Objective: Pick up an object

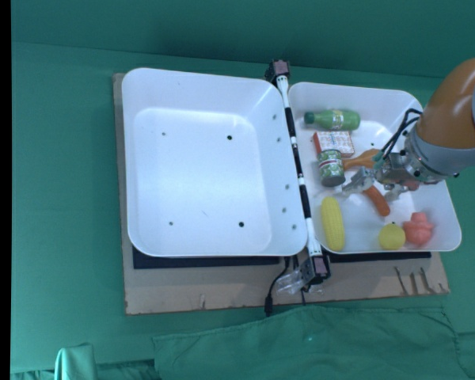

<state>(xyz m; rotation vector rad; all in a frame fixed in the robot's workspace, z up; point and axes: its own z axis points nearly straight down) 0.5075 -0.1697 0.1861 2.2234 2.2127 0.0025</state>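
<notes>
**Descent over the sausage, right bin**

Left bin [198, 172]: bare. Right bin [439, 240]: corn [332, 222] at 7 o'clock, can [330, 167] centre-left, sausage [378, 200] centre. Tool [366, 182] hangs directly above the sausage; open or closed, cannot tell. Advice: straddle the sausage's short axis, clear of the can.

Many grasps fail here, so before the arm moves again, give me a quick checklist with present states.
1. Gripper over the right bin: ok.
2. Target near the gripper: ok, red sausage lies just below it.
3. Object between the fingers: cannot tell.
4. Neighbours apart from the sausage: ok, corn and yellow fruit lie separate.
5. Can close to the gripper's left: not ok, risk of bumping.
</notes>
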